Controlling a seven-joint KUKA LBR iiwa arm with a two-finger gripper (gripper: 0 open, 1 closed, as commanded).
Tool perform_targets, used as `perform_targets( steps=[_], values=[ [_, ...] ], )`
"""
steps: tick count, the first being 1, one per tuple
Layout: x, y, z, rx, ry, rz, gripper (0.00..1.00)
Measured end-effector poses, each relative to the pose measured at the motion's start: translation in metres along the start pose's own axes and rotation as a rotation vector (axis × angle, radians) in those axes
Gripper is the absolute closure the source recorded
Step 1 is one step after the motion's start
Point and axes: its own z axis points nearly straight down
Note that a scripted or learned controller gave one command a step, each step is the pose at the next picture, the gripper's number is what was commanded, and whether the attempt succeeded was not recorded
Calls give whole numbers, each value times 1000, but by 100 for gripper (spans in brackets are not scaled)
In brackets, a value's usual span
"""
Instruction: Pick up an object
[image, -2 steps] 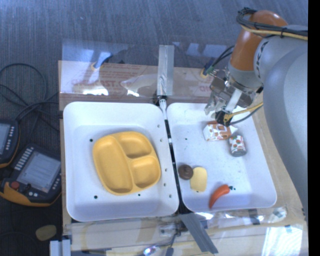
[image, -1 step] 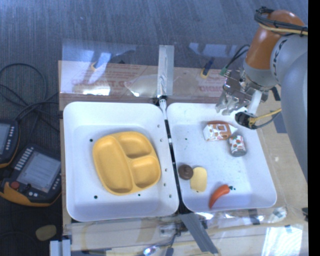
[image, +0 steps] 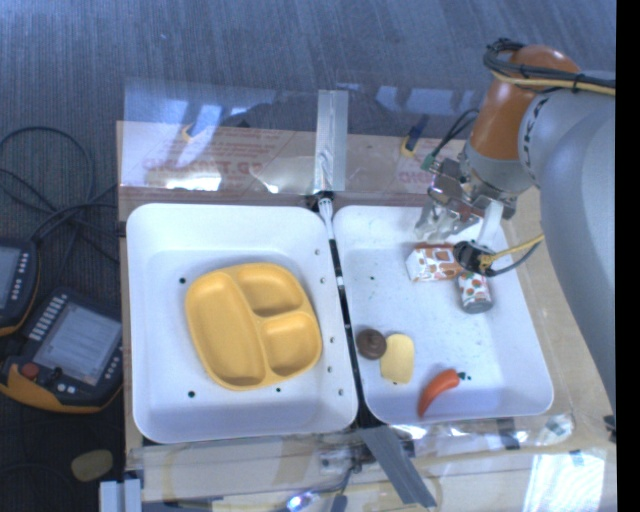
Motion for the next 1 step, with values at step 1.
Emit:
perform_targets(
  steps=[1],
  values=[
    [28,-13,48,0,2,-139,100]
  ],
)
